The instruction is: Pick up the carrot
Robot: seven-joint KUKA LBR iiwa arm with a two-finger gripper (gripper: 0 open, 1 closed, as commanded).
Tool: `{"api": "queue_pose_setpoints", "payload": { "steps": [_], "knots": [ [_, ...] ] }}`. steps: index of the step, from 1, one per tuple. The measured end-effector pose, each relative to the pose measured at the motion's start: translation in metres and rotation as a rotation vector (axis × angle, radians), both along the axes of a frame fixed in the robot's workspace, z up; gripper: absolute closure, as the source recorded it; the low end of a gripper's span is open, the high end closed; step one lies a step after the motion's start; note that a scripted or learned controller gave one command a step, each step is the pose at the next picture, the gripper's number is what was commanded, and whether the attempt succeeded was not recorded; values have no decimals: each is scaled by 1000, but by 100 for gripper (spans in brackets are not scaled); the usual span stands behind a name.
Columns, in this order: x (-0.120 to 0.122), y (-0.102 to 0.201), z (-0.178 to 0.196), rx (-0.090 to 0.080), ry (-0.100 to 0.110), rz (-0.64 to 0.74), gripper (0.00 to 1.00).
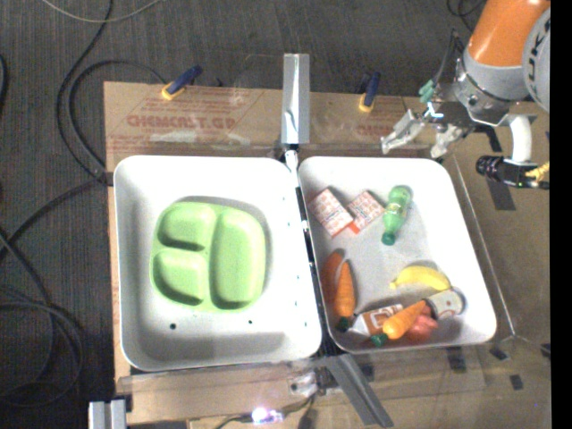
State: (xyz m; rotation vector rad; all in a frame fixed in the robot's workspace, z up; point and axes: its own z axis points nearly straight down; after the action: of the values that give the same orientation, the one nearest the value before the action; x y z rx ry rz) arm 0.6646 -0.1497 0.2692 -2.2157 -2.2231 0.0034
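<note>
An orange carrot (345,291) with a dark green stem end lies in the right bin (469,239), near its left wall, pressed against a red-orange sausage-like piece (332,269). A second orange, carrot-shaped item (406,319) lies at the bin's front, pointing toward the front left. My gripper (418,138) hangs above the bench just beyond the right bin's far rim, well away from both orange items. Its fingers are spread open with nothing between them.
The right bin also holds a green bottle (395,213), a banana (420,278), two red-and-white boxes (329,211), and a small packet (380,315) at the front. A green divided plate (212,255) sits in the left bin (134,239). A metal divider (295,105) stands at the back.
</note>
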Motion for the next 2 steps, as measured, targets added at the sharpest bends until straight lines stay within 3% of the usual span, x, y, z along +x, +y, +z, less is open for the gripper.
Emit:
{"api": "queue_pose_setpoints", "payload": {
  "steps": [1, 2],
  "knots": [
    [-71, 0, -154, 0, 2, -47, 0],
    [-117, 7, -177, -12, -24, 400, 0]
  ]
}}
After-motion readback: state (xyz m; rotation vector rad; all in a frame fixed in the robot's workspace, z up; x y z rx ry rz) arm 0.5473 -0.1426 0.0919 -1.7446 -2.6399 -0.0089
